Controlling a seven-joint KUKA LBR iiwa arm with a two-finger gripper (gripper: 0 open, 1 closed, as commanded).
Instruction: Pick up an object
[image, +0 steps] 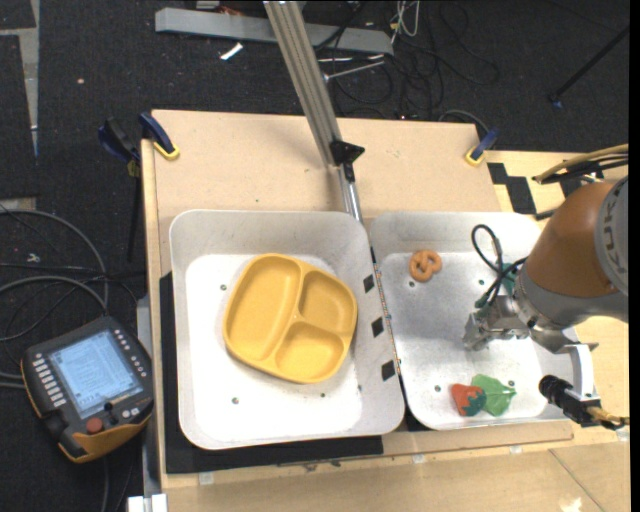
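gripper (482, 335) over right bin (440, 300), above toy (483, 396)

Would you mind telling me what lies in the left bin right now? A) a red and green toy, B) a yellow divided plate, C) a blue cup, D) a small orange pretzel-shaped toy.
B: the yellow divided plate lies in the left bin, while the pretzel-shaped toy and the red and green toy lie in the right bin.

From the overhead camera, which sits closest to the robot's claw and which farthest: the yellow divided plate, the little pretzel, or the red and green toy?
From the gripper:
1. Red and green toy, just below it, right bin.
2. Pretzel, up-left, right bin.
3. Yellow divided plate, left bin.
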